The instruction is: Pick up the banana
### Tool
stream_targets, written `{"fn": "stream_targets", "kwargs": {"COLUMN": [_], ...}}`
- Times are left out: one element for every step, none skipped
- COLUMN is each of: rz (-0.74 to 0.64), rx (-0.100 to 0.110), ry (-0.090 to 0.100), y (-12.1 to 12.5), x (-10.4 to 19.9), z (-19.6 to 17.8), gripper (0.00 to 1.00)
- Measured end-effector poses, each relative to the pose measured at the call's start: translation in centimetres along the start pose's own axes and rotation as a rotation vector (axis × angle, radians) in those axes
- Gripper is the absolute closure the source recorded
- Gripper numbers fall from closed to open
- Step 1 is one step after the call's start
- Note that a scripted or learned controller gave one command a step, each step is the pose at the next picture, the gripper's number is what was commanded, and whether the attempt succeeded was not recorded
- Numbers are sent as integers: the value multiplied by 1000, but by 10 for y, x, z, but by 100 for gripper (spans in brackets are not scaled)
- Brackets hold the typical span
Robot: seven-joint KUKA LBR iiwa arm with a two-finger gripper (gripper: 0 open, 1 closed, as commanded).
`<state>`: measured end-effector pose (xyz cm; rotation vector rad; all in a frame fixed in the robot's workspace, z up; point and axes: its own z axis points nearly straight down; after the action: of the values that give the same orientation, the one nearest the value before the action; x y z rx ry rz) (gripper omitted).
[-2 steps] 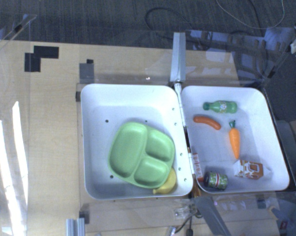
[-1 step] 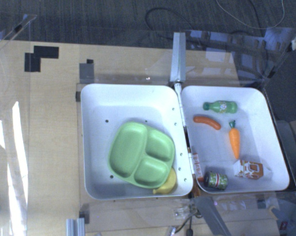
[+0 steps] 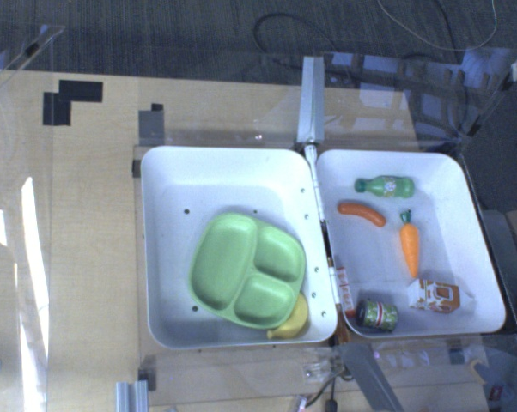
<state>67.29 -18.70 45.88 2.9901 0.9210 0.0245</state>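
- Nothing of the pick is done yet, as far as I judge: the banana [image 3: 293, 320] lies in the left bin [image 3: 168, 230], near its front right corner, untouched.
- Most of the banana is tucked under the green divided plate [image 3: 248, 269], with a yellow curve peeking out past the plate's front edge.
- I cannot tell how my fingers stand, spread or pressed together.
- All of it is left: the reach, the close on the fruit, the lift.
- The plate is my chief obstacle, and the bin wall sits close beside the banana, so room looks tight.
- The right bin [image 3: 465, 196] holds a green bottle [image 3: 384, 186], a sausage [image 3: 361, 214], a carrot [image 3: 410, 245], a small carton [image 3: 434, 295] and a can [image 3: 376, 315], all well apart from my target.
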Motion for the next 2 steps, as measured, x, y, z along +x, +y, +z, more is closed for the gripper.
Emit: {"fn": "stream_targets", "kwargs": {"rz": [-13, -26], "rx": [-5, -11], "ry": [4, 8], "y": [-1, -3], "x": [3, 6], "z": [-11, -23], "gripper": [100, 100]}}
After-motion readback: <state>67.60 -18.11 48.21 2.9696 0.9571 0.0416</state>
